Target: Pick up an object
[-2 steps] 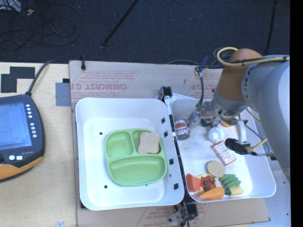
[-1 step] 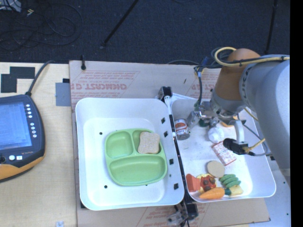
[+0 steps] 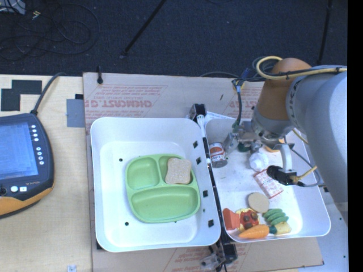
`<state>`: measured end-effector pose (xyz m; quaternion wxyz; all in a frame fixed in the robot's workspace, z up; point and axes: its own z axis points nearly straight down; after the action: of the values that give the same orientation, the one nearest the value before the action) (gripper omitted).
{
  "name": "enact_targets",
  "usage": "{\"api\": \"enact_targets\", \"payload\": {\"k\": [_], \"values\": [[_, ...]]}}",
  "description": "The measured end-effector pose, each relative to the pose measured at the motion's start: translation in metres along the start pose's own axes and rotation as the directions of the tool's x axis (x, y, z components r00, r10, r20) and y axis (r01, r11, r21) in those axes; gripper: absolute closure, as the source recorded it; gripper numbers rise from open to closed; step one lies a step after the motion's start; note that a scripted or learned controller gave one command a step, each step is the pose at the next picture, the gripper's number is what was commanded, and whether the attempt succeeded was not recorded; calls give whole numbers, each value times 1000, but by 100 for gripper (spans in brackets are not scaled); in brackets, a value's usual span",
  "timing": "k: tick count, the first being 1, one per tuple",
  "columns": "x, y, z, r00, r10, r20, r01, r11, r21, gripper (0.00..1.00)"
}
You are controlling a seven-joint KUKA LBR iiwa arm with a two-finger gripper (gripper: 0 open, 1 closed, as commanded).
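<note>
My gripper (image 3: 243,139) hangs low over the far left part of the right bin (image 3: 317,222), under the orange band of the arm. Just to its left a small can (image 3: 217,153) stands against the bin's left wall. A white lump (image 3: 258,161) lies just right of the gripper and below it. A red packet (image 3: 268,184), a round tan biscuit (image 3: 258,202) and a heap of toy food with a carrot (image 3: 254,232) and green beans (image 3: 275,215) lie nearer the front. Nothing is seen held.
The left bin (image 3: 108,174) holds a green divided plate (image 3: 161,200) with a bread slice (image 3: 179,171) in its upper right section. A teach pendant (image 3: 22,152) lies on the bench at the far left. Cables trail beside the arm's wrist (image 3: 292,171).
</note>
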<state>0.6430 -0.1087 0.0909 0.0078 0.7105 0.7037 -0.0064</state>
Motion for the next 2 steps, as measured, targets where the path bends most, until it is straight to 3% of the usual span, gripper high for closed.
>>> {"api": "enact_targets", "payload": {"k": [2], "values": [[7,0,-5,1000,0,6,0,1000,-2,0]]}}
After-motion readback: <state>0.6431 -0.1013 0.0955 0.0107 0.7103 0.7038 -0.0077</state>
